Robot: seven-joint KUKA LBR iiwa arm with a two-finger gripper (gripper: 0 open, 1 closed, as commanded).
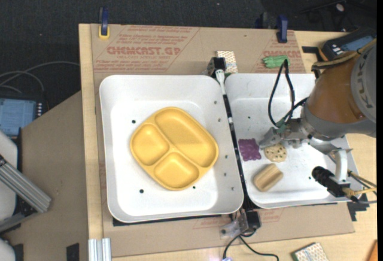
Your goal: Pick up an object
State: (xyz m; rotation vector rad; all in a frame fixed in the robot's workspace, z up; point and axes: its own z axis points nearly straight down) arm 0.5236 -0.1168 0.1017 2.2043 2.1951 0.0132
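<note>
In the left bin (114, 134) we see a yellow tray (173, 147). Right of it, in the right bin (251, 98), lie a purple piece (249, 149), a bread roll (267, 178) and a cookie (274, 152), with the gripper (286, 134) just above the cookie.

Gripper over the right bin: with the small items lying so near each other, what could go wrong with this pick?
The gripper sits low over the cookie, with the purple piece and the tan block close by, so it could nudge a neighbour or catch two. The cookie looks flat, so the fingers may slide off it. The black cable loops above the right bin and might snag.
</note>
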